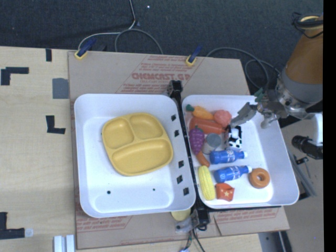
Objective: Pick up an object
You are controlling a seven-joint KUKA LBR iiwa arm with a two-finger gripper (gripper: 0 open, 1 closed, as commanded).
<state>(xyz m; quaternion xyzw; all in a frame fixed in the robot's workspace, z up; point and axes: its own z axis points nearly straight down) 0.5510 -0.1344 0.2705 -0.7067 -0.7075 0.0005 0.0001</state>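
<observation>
Glossy plastic toy food (215, 140) clutters the smooth white right bin (278, 156)

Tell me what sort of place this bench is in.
Probably a robotics lab set up for grasping trials. A grey arm's gripper hangs over a shallow white bin of small plastic toy foods, a yellow divided plastic plate lies in the other white bin, and loose cables run across dark carpet.

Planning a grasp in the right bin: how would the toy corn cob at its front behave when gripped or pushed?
The corn cob looks rounded and elongated, so it would probably roll sideways if nudged. Its glossy yellow surface suggests hard, light plastic, possibly slippery. It lies against the bin wall, likely limiting finger room.
</observation>
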